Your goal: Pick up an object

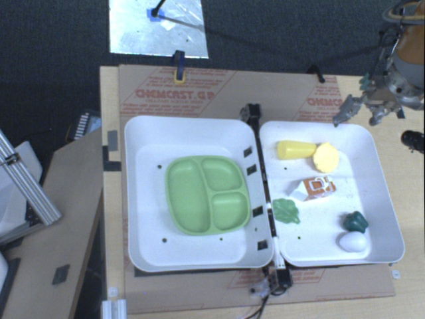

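Metal pincer (pixel 364 111) hangs seemingly spread, clear of the smooth white egg (pixel 352 242)

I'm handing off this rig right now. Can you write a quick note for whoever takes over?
End effector: open, holding nothing, raised past the right bin's far right corner.
Right bin: yellow cylinder, yellow round piece, orange-and-white carton, green leafy piece, dark green item, white egg.
Left bin: green divided tray.
Done: nothing picked.
Left: descend, grasp one object, lift.
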Controlling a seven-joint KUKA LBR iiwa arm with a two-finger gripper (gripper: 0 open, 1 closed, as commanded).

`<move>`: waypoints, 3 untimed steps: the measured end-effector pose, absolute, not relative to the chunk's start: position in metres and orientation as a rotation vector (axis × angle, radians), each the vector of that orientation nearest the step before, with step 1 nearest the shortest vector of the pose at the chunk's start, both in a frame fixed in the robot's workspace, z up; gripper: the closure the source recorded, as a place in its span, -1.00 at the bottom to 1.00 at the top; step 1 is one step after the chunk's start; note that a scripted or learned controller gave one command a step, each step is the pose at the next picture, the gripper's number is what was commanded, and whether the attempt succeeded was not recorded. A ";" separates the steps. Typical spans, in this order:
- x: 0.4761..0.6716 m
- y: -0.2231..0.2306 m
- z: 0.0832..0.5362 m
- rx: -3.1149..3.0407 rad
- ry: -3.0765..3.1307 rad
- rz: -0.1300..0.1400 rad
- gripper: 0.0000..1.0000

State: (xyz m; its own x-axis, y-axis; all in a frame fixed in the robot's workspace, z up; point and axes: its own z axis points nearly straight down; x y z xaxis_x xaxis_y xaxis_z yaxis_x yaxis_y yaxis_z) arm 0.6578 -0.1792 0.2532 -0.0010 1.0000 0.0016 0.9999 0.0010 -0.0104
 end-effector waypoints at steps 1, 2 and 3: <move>0.660 -0.178 0.262 -2.219 -2.226 -0.001 -1.00; 0.654 -0.182 0.202 -2.219 -2.222 0.002 -1.00; 0.656 -0.171 0.153 -2.215 -2.226 0.001 -1.00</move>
State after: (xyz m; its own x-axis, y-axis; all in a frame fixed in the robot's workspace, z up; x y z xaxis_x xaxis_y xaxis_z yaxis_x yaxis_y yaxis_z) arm 0.6556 -0.1714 0.1533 -0.0051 1.0000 0.0006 1.0000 0.0051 -0.0014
